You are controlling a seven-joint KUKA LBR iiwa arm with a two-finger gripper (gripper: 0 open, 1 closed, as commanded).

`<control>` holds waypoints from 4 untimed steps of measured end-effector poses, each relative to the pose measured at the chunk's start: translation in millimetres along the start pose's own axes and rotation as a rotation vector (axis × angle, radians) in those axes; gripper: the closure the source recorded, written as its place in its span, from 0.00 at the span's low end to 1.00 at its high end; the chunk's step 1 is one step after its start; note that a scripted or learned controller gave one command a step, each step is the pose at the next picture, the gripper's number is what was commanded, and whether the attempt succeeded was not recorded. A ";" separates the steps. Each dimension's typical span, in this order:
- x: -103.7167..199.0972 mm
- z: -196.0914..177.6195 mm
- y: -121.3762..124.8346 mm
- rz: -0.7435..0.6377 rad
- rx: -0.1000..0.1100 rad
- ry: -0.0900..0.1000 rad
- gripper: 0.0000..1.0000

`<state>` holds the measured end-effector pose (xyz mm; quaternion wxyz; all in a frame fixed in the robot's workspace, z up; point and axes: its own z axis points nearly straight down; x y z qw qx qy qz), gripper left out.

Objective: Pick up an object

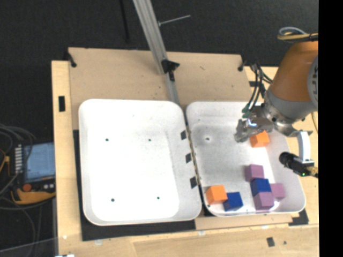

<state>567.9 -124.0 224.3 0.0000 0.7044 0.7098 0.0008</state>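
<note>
Orange block (260,139) in the right bin (214,116), touching the gripper (245,130) on its right.

You have the pincer low over the bin's far half, the block just right and slightly nearer of it; whether it is wide or narrow you cannot tell. Matte, square-edged and small, the block shows no clear long axis. More cubes, purple (254,172), blue (261,186) and orange (216,193), cluster well apart at the near edge.
</note>
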 end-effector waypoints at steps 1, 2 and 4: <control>46.6 6.1 21.2 0.004 0.000 -0.001 1.00; 89.3 -0.8 29.9 0.001 -0.001 0.000 1.00; 185.3 5.4 62.3 0.004 0.000 -0.001 1.00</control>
